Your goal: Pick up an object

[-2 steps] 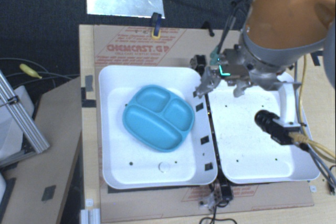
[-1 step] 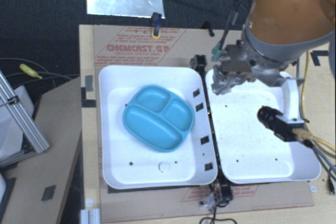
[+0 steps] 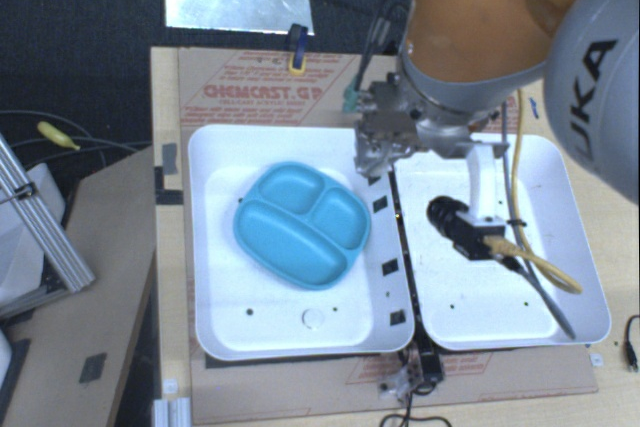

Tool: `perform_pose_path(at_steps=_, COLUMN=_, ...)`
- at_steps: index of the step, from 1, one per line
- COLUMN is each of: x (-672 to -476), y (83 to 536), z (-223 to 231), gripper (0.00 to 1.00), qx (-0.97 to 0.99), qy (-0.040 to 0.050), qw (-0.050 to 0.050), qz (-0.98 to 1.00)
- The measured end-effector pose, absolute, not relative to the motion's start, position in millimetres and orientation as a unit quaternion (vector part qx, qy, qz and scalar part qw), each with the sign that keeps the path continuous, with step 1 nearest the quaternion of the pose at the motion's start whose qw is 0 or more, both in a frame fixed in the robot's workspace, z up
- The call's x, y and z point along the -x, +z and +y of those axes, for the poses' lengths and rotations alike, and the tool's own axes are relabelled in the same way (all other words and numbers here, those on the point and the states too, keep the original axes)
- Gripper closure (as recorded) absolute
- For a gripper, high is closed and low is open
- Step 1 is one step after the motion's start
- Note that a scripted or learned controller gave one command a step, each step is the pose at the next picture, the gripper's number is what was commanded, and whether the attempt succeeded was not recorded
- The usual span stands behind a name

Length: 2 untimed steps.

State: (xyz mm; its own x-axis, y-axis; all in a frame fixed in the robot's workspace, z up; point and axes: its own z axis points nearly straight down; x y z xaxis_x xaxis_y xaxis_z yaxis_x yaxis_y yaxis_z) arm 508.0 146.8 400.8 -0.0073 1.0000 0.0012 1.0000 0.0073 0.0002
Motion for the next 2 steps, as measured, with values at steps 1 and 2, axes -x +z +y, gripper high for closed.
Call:
perform_pose_path(at_steps=1, x=-486.6, y=447.0, z=85.8, gripper=1.00, qx=0.708, qy=-0.0031, qw=-0.002, qz=-0.706)
perform_pose_path(at_steps=2, x=-493.0, y=435.8, z=152.8, gripper=1.00, qx=0.704, qy=-0.0016, qw=0.000, qz=-0.711)
